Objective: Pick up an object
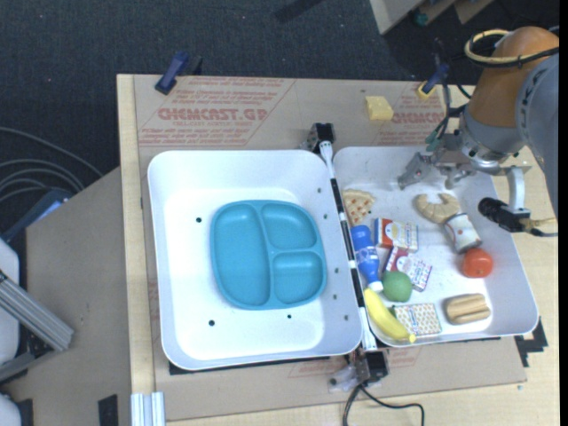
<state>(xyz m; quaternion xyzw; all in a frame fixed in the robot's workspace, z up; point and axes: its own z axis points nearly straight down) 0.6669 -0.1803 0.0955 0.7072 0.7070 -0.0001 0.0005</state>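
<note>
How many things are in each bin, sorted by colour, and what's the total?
Blue: 2, divided tray, bottle
Red: 1, tomato
Green: 1, lime
Yellow: 1, banana
Tan or brown: 4, waffle, croissant, bread roll, cracker
White mixed: 3, can, packets
Total: 12

Toy foods [417, 264] cluttering right bin [515, 313].

Evidently a robotics lab, not a home or kitchen. Two shallow white bins [169, 185] fixed side by side on a desk [266, 105] topped with a brown sheet printed CHEMCAST. Blue clamps [175, 71] at the sheet's far edge, loose cables [35, 185] on dark carpet [71, 43], aluminium framing [35, 313] at lower left. Toy food in the right bin [524, 313], a blue divided tray [266, 254] in the left.
</note>
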